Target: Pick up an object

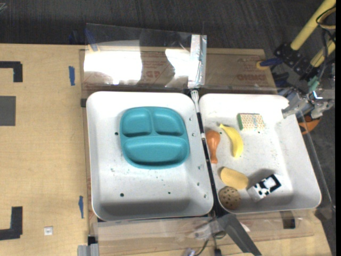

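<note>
The right bin (pixel 290 159) holds several small objects. A yellow banana (pixel 233 140) lies near its middle, with an orange carrot-like piece (pixel 213 143) against the left wall. A green and yellow block (pixel 250 121) sits toward the back. At the front lie a yellow oval piece (pixel 234 177), a brown speckled round piece (pixel 229 197) and a black-and-white object (pixel 265 186). My gripper (pixel 311 101) hangs at the bin's far right corner, just outside the rim and away from all the objects. Nothing shows in it.
The left bin (pixel 106 175) holds a teal divided plate (pixel 154 136). A clear plastic sheet (pixel 144 63) stands behind the bins. Cables and a yellow bar (pixel 314 20) crowd the upper right beside the arm.
</note>
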You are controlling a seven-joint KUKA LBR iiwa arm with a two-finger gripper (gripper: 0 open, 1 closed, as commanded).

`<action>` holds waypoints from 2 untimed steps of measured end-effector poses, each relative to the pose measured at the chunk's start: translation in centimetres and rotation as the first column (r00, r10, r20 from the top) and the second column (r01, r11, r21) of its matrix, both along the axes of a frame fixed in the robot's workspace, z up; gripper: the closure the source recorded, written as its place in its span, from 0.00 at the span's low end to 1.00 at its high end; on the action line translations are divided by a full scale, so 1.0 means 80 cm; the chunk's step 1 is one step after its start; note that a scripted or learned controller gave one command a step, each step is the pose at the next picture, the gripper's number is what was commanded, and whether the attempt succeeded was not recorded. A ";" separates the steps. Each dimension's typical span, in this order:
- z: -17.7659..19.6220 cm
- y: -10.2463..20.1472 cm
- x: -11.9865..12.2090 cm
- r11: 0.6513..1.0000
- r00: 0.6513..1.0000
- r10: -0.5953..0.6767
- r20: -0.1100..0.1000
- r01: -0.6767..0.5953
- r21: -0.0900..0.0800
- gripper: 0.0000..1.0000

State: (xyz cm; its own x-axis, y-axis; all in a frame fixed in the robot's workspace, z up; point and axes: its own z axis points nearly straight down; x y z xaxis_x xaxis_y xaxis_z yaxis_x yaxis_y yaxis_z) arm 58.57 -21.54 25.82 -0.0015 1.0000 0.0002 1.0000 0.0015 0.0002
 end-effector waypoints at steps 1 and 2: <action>-0.206 0.089 -0.033 0.989 0.989 -0.146 0.000 0.146 0.000 0.00; -0.087 0.193 0.025 0.995 0.995 -0.100 0.008 0.100 0.003 0.00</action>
